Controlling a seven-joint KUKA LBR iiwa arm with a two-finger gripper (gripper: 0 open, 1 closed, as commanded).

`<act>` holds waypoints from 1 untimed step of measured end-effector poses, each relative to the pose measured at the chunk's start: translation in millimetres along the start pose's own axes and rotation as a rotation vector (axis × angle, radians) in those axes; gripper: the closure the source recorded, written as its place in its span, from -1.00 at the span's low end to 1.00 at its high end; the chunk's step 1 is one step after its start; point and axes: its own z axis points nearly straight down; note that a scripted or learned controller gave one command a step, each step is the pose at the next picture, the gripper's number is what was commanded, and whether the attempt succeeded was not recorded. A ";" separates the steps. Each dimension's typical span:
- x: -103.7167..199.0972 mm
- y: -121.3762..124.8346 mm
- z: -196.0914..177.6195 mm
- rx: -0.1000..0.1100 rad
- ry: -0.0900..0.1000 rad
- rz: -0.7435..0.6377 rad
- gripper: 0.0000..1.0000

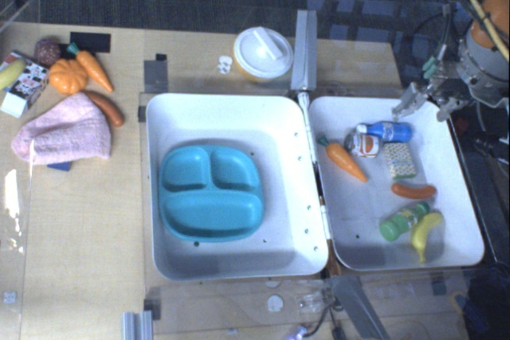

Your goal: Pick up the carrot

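orange carrot point(346, 160), green top, lying slantwise in right bin point(454, 171), pincer point(422, 99) released

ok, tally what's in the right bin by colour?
Orange: 2, carrot and sausage
Blue and white: 1, bottle
Green: 1, green bottle
Yellow: 1, banana
Speckled: 1, sponge
Total: 6

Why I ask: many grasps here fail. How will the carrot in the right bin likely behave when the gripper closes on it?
The carrot looks like a smooth, stiff toy, so it may slip rather than deform. Its tapered, rounded body lies flat and slanted on the right bin, so a nudge could roll or pivot it. The gripper sits above the bin's far edge.
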 end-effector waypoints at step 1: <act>55.4 -26.6 138.3 0.002 0.001 -0.183 -1.00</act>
